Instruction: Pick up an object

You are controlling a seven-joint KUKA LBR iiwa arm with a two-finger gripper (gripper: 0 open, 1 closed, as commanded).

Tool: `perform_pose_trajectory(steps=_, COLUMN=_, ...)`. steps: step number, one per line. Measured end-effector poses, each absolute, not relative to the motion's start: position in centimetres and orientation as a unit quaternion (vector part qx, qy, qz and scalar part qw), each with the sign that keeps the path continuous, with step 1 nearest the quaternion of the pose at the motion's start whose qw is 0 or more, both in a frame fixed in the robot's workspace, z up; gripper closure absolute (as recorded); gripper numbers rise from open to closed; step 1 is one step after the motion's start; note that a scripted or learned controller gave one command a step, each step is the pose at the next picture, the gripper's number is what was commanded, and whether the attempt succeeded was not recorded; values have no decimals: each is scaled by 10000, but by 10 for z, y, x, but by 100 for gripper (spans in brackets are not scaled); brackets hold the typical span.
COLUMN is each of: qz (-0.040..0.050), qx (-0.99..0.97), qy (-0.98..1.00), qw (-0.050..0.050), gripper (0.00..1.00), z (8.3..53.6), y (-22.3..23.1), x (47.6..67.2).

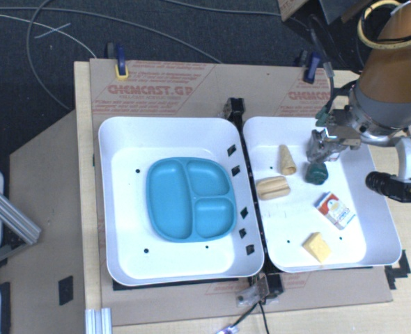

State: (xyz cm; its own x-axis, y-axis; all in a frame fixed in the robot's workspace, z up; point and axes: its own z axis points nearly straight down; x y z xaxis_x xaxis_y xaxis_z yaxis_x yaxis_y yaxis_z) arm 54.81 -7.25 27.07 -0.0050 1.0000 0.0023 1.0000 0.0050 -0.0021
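Small teal object (316, 174), right bin (373, 256), upper middle, right under gripper (320, 156). Looks like the pick target. Better to drop straight down, centre on it, clamp only once low. Can't tell finger state, way too blurry. Teal thing half hidden, identity unclear. Ice-cream cone (286, 159) near, worth avoiding.

Your gripper (320, 153) hangs just above the teal object (317, 174) in the right bin (380, 245); the hot dog (272, 187) lies at its eight o'clock.
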Motion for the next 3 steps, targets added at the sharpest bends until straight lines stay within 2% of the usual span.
perform_pose_trajectory(steps=2, qz=7, qx=-7052, qy=-7090, qw=26, gripper=100, z=230, y=33, x=532)
perform_pose_trajectory(steps=3, qz=-1, qx=-7047, qy=-7095, qw=24, gripper=100, z=237, y=87, x=516)
